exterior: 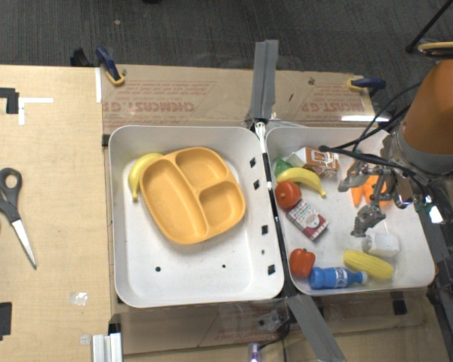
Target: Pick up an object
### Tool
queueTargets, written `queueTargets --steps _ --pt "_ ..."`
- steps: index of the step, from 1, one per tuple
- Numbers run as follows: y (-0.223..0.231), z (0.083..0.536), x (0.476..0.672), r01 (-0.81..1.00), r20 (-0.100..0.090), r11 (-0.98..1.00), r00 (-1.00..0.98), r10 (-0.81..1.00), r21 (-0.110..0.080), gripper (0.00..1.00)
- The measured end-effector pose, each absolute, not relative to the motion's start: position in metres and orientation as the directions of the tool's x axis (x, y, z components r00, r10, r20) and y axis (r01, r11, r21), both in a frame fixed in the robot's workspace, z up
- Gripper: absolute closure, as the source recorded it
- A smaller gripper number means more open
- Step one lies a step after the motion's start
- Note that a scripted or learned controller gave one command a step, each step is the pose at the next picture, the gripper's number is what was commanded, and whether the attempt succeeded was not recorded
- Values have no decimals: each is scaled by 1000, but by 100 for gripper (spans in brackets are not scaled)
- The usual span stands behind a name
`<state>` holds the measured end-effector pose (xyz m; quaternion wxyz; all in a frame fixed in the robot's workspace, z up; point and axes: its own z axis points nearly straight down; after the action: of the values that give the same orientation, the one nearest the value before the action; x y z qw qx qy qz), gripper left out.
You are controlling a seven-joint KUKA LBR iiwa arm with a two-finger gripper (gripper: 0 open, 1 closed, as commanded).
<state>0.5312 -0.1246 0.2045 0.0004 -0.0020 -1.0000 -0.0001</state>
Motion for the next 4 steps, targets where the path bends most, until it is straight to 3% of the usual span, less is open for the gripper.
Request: queueTargets --steps 1,2,3,4 --pt "-95 97 552 -80 -12 997 -997 -80 -3 0" --pt "-94 98 543 9 -22 1000 -1000 9 0 0" --pt "-111 88 644 14 35 1000 -999 14 4 0" --pt "-178 91 581 42 -1 999 -999 42 0 0"
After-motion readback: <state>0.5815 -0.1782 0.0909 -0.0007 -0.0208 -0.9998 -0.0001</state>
